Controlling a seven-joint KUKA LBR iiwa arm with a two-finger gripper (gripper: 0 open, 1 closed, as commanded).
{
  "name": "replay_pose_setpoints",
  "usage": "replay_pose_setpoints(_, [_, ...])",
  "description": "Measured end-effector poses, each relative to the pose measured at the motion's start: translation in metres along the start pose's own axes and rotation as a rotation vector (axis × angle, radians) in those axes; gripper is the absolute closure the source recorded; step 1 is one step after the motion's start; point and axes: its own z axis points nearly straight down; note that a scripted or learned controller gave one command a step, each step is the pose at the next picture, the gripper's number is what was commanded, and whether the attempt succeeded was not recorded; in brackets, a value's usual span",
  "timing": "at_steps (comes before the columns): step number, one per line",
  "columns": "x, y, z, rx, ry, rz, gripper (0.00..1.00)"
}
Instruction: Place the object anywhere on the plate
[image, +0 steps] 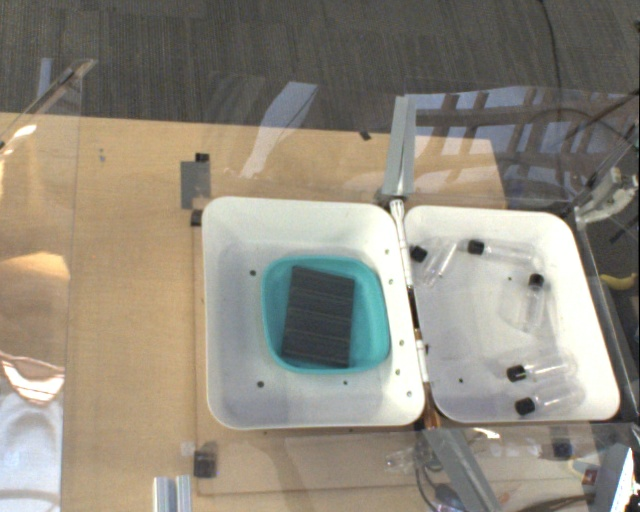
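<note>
A teal square plate with rounded corners lies in the middle of the left white bin. On it rests a dark grey ridged rectangular block, lying flat and covering most of the plate's floor, tilted slightly clockwise. The block sits wholly inside the plate's rim.
The right white bin holds several clear vials with black caps: one at the upper left, one at the right, two near the front right. A metal post stands behind the seam between the bins.
</note>
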Motion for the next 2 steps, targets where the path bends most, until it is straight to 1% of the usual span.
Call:
replay_pose_setpoints(1, [-0.0487,-0.0268,0.0001,0.000,-0.002,0.145,0.00])
replay_pose_setpoints(2, [-0.0426,-0.0274,-0.0004,-0.001,-0.001,0.508,0.00])
